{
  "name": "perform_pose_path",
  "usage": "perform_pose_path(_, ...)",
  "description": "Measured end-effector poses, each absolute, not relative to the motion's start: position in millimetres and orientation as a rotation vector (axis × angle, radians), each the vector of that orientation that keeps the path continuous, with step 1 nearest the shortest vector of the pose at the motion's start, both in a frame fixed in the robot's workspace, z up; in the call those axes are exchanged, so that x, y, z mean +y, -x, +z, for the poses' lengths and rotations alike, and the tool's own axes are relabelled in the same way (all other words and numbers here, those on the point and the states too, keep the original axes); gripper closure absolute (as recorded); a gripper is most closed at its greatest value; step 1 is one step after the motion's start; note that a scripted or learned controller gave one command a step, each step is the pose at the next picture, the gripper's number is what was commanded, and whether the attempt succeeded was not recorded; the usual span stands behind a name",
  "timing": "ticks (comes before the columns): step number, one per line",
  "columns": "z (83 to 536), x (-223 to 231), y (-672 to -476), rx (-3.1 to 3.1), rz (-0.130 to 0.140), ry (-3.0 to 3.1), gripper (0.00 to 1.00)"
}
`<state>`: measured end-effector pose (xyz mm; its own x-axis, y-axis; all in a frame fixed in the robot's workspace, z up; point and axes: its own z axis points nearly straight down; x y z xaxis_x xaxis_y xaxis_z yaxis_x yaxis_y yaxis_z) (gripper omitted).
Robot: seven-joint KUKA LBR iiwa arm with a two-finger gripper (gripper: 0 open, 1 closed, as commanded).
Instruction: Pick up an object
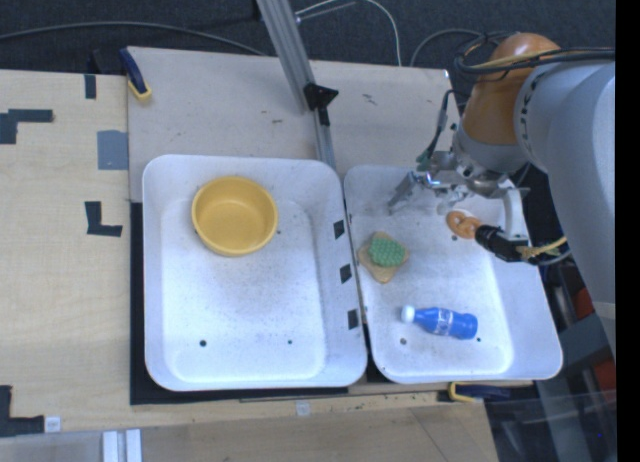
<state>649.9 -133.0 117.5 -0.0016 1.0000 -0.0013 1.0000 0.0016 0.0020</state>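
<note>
In the right bin (520,345) lie a green-and-tan sponge (385,254) near its left wall, a blue bottle (445,323) with a white cap toward the front, and a small orange object (461,222) by the right wall. A yellow bowl (235,215) sits in the left bin (250,350), at its back. My gripper (420,190) hangs over the back of the right bin, above and right of the sponge and just left of the orange object. It looks open, with nothing between its fingers.
A slanted metal post (290,40) rises from the bench behind the gap between the bins. Cables (350,5) run across the dark floor at the back. The arm's grey body (570,150) covers the right bin's back right corner.
</note>
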Motion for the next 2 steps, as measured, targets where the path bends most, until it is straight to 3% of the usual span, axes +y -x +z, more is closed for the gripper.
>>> perform_pose_path(1, 124.9, -132.1, -649.1, 2.225, -0.002, -2.22, 1.0)
perform_pose_path(2, 175.3, -141.3, -648.4, 2.22, 0.003, -2.217, 1.0)
